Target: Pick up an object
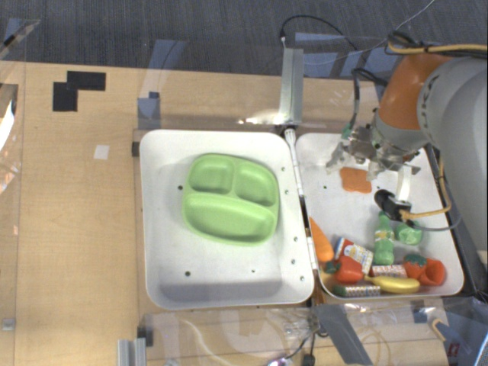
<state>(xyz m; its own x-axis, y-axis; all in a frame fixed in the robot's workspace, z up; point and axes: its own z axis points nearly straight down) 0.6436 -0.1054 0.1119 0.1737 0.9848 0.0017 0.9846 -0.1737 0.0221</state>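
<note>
- Nearest the camera, along the front edge of the right bin (450,284), lies a heap of toy food: a yellow banana (396,284), a red pepper (348,269), an orange carrot (321,239), a small green bottle (384,238) and a few boxed bits.
- Farther back in that bin, apart from the heap, a flat orange slab (355,179) lies on the bare white floor, just below the gripper (371,158).
- Jaws: whether they are open or closed cannot be told from this angle, and nothing is seen held between them.
- Handling, as a judgement: the slab looks light, stiff, smooth plastic, too thin to pinch from above except across its narrow width at the edges; it may skid on the slick floor.
- On the left, the other bin (152,227) holds a green divided tray (230,198), broad and shallow, best taken by its rim.
</note>
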